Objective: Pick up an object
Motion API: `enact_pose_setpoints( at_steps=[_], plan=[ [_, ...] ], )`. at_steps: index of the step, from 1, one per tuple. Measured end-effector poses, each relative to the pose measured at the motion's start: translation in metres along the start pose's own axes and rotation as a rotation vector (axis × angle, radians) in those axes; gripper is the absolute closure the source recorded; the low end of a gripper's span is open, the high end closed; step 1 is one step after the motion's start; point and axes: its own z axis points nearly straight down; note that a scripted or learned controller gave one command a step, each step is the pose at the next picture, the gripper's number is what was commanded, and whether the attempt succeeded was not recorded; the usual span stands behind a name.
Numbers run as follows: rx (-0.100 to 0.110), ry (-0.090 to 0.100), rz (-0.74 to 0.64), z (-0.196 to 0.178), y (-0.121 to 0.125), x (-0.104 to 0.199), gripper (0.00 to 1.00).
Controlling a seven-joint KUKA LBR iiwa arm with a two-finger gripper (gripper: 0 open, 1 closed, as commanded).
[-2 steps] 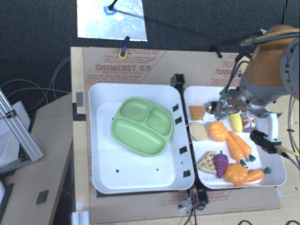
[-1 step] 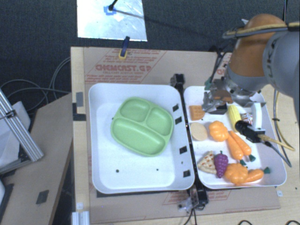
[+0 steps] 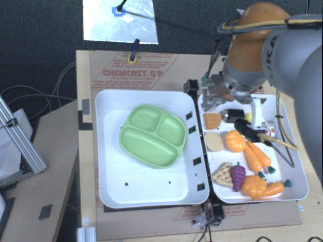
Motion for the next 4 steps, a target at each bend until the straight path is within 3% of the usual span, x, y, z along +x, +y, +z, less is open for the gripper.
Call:
enact_pose_setpoints(
  at_steps=[1,3,4],
  plan=[
    [0.001,-0.001,0.000,0.020,0.028,0.050,1.00],
    [0.001,-0.002,0.004,0.020,0.033,0.069,1.00],
    [0.000,-0.002,0.009,0.013,0.042,0.056,1.00]
  ],
)
